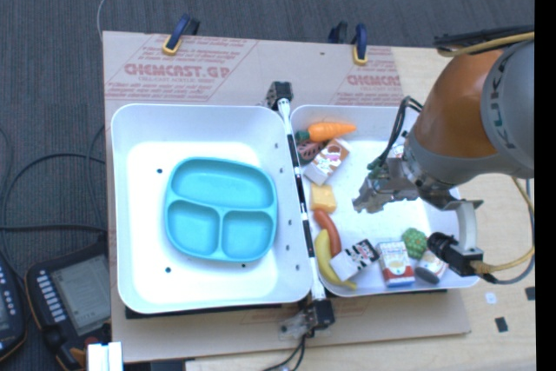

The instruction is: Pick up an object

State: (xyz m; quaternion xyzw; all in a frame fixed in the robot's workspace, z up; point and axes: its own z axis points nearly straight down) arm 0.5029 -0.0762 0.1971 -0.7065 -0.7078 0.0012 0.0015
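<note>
The right bin (369, 128) holds several toy foods: an orange carrot (331, 130) at the back, a small printed packet (327, 162), a yellow cheese block (324, 199), a red sausage (328, 229), a yellow banana (328, 263), a black-and-white carton (360, 255), a red-and-white box (397, 264) and a green broccoli (415, 241). My gripper (372, 198) hangs over the bin's middle, right of the cheese block, above bare floor. Nothing shows between its fingers.
The left bin (139, 274) carries a blue three-compartment tray (222, 208). A divider rail (297, 187) runs between the bins. The arm's orange wrist (465, 113) looms over the right bin's right side. Blue clamps (178, 32) hold the board's back edge.
</note>
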